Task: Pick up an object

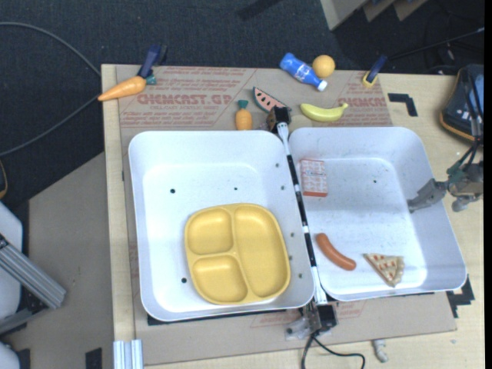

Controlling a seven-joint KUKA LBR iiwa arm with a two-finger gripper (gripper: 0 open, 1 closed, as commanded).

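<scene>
Claw: the claw (pixel 444 193) is hanging at the right edge of the right bin (pixel 400 151), one grey finger (pixel 427 196) reaching in over the rim; how far apart the fingers are standing is too small and blurred to tell, and nothing is showing between them.
Arm: only a sliver of it is reaching in from the right, beside the bin.
Right bin: it is holding three things: a red-and-white packet (pixel 313 177) lying near the upper left, a sausage (pixel 336 251) lying at a slant near the lower left, and a pizza slice (pixel 385 267) lying near the lower right corner.
Nearest thing to the claw: the pizza slice is sitting below it and apart from it; the sausage and packet are lying further off to the left.
Left bin: the left bin (pixel 165 160) is carrying a yellow divided plate (pixel 236 251) in its lower half.
Worktop: the worktop (pixel 200 91) behind the bins is bearing a carrot (pixel 122 89), a watermelon slice (pixel 266 99), a small orange piece (pixel 244 118), a banana (pixel 323 111), a blue bottle (pixel 301 71) and an orange ball (pixel 324 65).
</scene>
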